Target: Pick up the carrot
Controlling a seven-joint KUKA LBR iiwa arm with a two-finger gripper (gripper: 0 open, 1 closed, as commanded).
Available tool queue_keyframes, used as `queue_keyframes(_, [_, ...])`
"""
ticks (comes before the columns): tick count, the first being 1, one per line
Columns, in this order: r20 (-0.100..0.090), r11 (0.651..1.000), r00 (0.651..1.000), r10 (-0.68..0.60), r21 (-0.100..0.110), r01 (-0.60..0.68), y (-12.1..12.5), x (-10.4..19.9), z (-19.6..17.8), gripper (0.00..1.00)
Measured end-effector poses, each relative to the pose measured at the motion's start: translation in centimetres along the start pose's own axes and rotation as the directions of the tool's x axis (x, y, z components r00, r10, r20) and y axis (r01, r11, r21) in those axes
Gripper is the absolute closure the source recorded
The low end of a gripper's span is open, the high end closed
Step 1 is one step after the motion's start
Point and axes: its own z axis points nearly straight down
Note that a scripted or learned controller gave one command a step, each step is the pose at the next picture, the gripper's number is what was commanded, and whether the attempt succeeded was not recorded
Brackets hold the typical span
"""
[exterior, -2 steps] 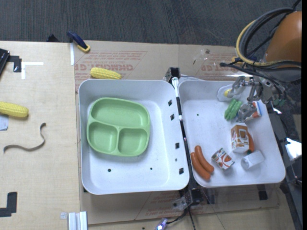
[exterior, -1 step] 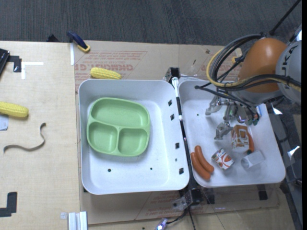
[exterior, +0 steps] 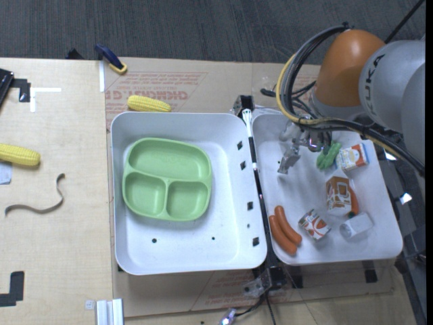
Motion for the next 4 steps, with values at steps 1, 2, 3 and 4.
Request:
queue_keyframes(1, [0.009, 1.000, 1.000, -0.003, 0.002, 0.003, 0.1, -0.2, -1.2, 1.00])
queue_keyframes(2, [0.009, 1.000, 1.000, -0.003, 0.001, 0.003, 0.1, -0.2, -1.2, 0.00])
queue_keyframes(3, [-0.004, 0.993, 0.993, 0.120, 0.001, -0.120, -3.5, 7.8, 0.1, 0.00])
queue_keyframes(4, [-0.004, 0.998, 0.998, 0.069, 0.000, -0.069, 3.3, 17.0, -9.9, 0.00])
